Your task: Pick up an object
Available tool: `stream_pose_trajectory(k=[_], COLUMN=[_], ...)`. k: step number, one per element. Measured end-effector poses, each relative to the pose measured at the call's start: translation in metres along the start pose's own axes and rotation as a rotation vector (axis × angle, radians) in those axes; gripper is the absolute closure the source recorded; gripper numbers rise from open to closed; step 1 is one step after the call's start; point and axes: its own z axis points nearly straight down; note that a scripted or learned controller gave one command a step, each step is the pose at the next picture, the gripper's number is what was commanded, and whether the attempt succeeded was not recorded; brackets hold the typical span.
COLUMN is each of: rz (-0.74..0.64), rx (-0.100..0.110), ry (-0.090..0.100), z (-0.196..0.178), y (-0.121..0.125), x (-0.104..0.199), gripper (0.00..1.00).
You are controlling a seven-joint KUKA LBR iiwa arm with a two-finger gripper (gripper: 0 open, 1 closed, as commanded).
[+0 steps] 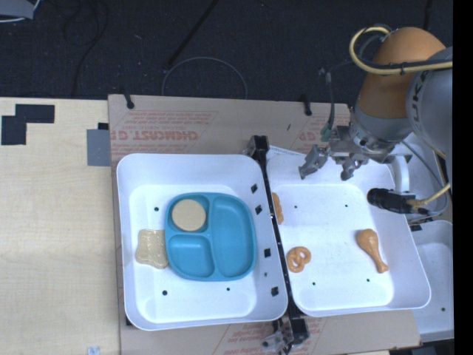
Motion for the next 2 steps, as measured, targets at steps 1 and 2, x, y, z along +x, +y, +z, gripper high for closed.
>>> stream_pose_trajectory(k=[1, 2], rz=[-0.002, -0.001], rx=[-0.013, -0.008], ry=[-0.001, -0.001], z=[-0.009, 0.052], y=[0.003, -0.005], x=[0.0, 0.004], gripper=[0.0, 0.0])
